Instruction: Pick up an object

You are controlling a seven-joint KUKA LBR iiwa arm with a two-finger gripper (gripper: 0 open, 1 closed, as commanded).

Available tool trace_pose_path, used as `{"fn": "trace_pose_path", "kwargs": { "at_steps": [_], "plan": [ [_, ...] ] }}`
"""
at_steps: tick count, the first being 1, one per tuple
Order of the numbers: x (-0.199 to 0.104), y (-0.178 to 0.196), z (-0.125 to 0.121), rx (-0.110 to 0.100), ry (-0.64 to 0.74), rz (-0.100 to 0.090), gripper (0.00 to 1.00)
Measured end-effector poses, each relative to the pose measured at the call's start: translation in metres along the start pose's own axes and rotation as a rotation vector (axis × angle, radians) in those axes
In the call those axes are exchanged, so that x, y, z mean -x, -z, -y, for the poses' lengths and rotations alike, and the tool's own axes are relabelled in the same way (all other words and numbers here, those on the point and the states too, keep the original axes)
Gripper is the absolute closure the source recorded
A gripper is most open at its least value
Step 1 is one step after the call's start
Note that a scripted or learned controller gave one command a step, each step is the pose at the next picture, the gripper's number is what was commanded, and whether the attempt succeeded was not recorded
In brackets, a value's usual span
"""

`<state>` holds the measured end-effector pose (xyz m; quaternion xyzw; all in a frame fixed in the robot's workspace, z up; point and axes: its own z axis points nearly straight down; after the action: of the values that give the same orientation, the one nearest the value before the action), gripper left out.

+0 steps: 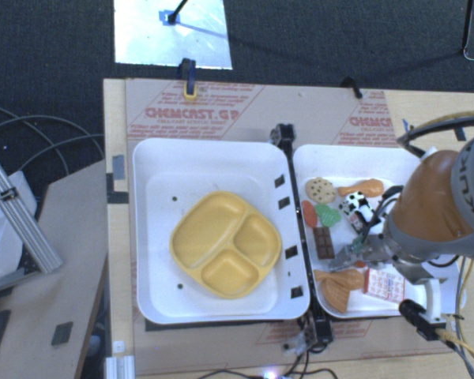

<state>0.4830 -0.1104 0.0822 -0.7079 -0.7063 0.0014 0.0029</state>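
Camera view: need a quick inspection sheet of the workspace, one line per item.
Surface: bench with a printed board under two white bins side by side.
Job's things: right bin holds a cookie, a chicken drumstick, a black-and-white toy, a green piece, a chocolate bar, a waffle cone and a printed packet.
Clutter: left bin holds a yellow divided tray.
Grippers: gripper low over the right bin, beside the chocolate bar; finger state unclear.
Cables: black cables on the floor at left; cable at upper right.
Surroundings: dark carpet, shiny plate beyond the bench, metal rail at left.
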Motion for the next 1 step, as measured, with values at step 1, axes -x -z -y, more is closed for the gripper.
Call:
{"fn": "trace_pose_path", "kwargs": {
  "at_steps": [1],
  "plan": [
    [0.0104,0.0022,-0.0039,0.008,0.003,0.003,0.00]
  ]
}}
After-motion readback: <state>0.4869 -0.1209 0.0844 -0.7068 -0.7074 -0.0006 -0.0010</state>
